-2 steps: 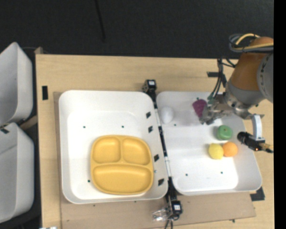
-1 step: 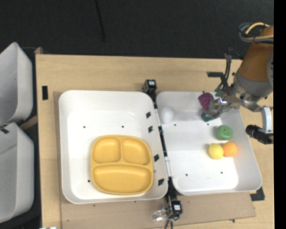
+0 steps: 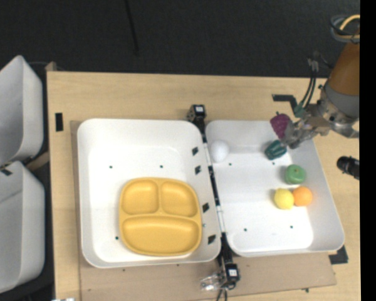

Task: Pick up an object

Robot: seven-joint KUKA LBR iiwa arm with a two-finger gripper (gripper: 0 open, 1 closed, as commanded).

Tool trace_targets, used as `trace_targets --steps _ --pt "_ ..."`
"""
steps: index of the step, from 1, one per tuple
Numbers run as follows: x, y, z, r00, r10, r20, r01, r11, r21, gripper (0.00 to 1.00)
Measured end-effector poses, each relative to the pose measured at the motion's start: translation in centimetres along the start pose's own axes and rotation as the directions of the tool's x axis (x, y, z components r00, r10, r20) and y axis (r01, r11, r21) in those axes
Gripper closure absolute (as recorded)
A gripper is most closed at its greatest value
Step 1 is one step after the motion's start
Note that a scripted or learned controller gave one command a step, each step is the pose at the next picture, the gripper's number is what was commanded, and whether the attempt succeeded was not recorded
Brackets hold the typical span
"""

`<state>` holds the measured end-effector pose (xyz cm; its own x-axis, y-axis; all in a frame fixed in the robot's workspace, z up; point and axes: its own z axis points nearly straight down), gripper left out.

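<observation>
My gripper (image 3: 294, 134) hangs over the far right corner of the right bin (image 3: 263, 240), below the orange-banded wrist. A purple object (image 3: 279, 124) sits right against its left side, and I cannot see whether it is held. Just below and left of the gripper lies a teal object (image 3: 276, 150). Further forward in the same bin lie a green round piece (image 3: 294, 174), a yellow ball (image 3: 284, 199) and an orange ball (image 3: 303, 195), the last two touching. A white ball (image 3: 219, 150) rests near the bin's far left corner.
The left bin (image 3: 94, 168) holds a yellow divided plate (image 3: 160, 217) at its front middle. A raised divider (image 3: 210, 187) with black clips separates the two bins. White equipment (image 3: 9, 168) stands off the bench at the left. Cables trail behind the arm at the far right.
</observation>
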<state>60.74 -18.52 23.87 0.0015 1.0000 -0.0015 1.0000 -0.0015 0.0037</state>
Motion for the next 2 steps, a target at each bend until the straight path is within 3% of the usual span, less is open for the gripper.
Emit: trace_targets --steps 2 --pt "11.9 0.5 -0.6 1.0 -0.009 -0.003 0.009 1.0 0.003 1.0"
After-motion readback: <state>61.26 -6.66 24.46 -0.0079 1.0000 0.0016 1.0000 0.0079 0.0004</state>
